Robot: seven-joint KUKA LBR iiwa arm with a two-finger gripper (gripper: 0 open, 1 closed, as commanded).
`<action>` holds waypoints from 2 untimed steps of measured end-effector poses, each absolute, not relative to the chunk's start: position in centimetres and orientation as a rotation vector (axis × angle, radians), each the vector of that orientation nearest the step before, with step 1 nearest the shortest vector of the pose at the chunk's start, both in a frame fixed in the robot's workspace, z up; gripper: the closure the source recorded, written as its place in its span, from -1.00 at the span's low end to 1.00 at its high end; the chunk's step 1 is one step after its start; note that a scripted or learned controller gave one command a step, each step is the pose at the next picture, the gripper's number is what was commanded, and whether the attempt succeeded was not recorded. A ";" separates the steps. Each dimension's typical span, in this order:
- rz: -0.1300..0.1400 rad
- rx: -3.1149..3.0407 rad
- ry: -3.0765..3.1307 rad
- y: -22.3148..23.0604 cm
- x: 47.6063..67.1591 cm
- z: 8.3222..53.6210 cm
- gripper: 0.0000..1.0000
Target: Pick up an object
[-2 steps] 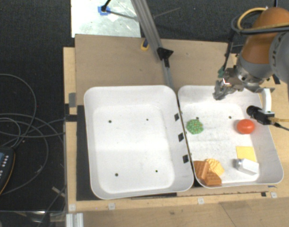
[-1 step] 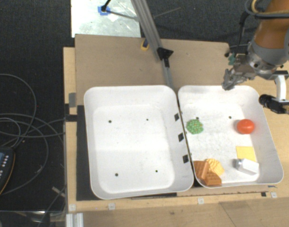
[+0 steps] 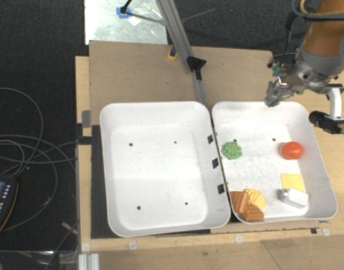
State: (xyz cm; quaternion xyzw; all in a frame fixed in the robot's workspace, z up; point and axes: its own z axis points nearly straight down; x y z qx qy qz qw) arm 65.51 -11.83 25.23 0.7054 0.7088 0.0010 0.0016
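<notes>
Hand (image 3: 272,99), grip state unclear, hovers over right bin (image 3: 315,131) holding five objects.

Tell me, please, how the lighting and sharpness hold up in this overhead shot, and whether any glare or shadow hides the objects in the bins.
Camera view: even, bright light; the left bin looks washed out near its walls; shadows are soft and short beside the red ball and green object; the gripper is small and slightly soft; a glossy sheet on the floor catches glare.
</notes>
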 end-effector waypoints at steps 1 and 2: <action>0.000 2.214 2.232 -7.4 63.0 23.8 1.00; 0.002 2.213 2.234 -2.2 59.6 24.3 1.00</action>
